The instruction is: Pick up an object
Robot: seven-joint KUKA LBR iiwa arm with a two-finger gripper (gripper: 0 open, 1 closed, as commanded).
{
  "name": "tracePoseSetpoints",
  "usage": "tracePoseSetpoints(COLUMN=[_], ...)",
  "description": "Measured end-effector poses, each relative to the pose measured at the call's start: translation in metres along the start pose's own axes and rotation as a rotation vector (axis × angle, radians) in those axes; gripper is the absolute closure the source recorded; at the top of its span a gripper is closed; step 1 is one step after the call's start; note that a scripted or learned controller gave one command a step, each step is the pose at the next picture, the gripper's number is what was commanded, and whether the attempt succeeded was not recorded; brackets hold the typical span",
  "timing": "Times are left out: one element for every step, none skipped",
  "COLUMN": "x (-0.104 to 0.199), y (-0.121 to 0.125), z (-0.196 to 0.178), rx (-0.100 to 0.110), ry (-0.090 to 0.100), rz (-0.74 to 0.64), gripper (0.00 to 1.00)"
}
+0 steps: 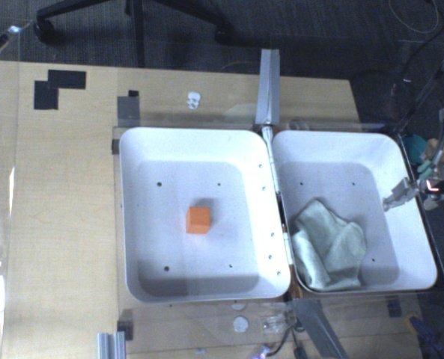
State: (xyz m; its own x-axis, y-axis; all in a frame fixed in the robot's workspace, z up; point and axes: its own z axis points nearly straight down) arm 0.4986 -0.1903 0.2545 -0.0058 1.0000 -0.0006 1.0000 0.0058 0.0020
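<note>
Wooden bench (57,223), two white bins. Orange cube (198,220) in left bin (139,155); cloth (328,245) in right bin (386,155). Gripper (398,194) at right bin's rim, state unclear. Risk: soft cloth may slip out.

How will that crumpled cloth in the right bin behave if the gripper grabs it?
The cloth lies bunched in soft folds, so it is probably floppy and would drape and hang rather than hold its shape. It looks thin, so likely light. A pinch on one fold may lift only part of it first.
</note>
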Motion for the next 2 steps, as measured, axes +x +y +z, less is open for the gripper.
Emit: tracePoseSetpoints(x=[0.027,0.028], y=[0.047,0.049], z=[0.159,0.149], rx=[-0.004,-0.006], ry=[0.000,0.001], rz=[0.174,0.173], gripper=[0.00,1.00])
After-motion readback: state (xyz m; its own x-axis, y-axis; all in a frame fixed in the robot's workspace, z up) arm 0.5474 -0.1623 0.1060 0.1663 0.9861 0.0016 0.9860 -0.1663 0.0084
